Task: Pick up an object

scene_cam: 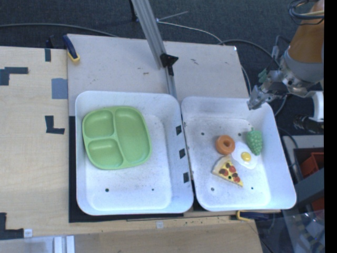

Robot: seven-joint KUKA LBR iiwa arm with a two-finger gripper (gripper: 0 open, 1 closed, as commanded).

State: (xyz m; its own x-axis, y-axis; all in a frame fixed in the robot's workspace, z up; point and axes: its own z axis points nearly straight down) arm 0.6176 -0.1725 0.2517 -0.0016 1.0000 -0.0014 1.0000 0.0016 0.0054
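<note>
The right bin (210,112) holds a small cluster of toy food toward its right side: an orange doughnut (225,144), a green bunch of grapes (255,141), a fried egg (245,156) and a pizza slice (228,171). My gripper (256,98) hangs at the bin's far right corner, above and beyond the grapes, well apart from all the food. Nothing shows between it and the bin.
The left bin (89,194) holds a green divided plate (116,137). A grey metal pole (150,25) slants down to the bench between the bins' far ends. The arm's orange band (308,44) is at the upper right. Cables lie on the dark floor behind.
</note>
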